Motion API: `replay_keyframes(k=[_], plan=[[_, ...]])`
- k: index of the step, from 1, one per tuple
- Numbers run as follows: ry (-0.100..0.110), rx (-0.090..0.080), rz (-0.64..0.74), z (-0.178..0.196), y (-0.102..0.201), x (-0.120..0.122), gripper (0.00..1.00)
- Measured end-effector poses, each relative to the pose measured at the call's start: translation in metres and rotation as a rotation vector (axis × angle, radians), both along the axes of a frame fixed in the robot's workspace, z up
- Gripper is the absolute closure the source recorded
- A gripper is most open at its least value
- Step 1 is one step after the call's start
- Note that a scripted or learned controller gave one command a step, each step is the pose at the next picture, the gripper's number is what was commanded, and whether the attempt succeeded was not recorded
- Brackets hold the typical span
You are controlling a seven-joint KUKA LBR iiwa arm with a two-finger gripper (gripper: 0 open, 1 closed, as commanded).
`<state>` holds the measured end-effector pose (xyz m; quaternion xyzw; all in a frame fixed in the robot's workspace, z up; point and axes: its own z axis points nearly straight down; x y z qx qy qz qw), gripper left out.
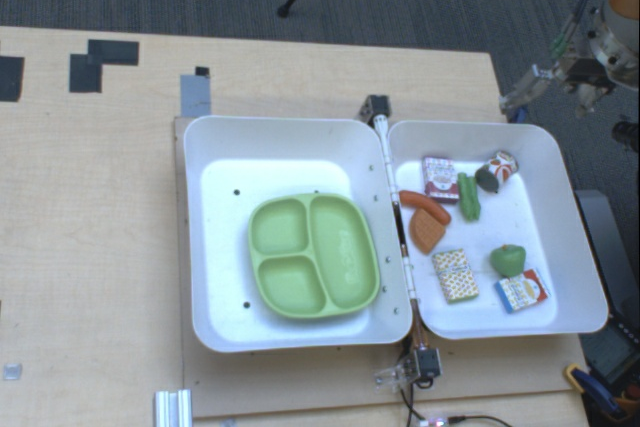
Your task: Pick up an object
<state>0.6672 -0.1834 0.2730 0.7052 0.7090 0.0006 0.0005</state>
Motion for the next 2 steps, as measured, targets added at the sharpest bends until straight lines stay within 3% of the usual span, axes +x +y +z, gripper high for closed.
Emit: replay_keyframes(k=[1,2], plan=[[0.009,0.009,0.001,-0.174,-0.012,0.001,0.00],[0.002,0.002,-0.002,-0.190,-0.004,-0.071,0.00]])
